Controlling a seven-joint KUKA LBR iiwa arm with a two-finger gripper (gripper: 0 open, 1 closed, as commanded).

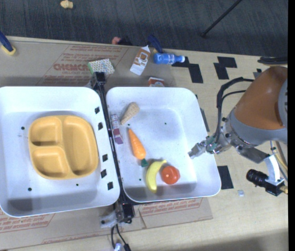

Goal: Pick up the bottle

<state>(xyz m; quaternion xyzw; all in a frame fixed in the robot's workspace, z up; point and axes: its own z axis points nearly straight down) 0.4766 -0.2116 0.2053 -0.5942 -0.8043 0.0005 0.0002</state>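
Jaws — state unreadable — at gripper [200, 149]; small blue plastic bottle [164, 58] lies well beyond them on the table [226, 213] — approach across its body.

You look down at slant on tan cardboard-covered worktop [252, 213], red print on cardboard, black tape patches toward 2 and 4 o'clock. Dark grey ribbed carpet floor [84, 9] fills band at 12 o'clock. Small yellow scrap [66, 4] lies on floor at 11 o'clock. Thin dark pole [231, 9] slants across floor at 1 o'clock. Light even, soft shadows.
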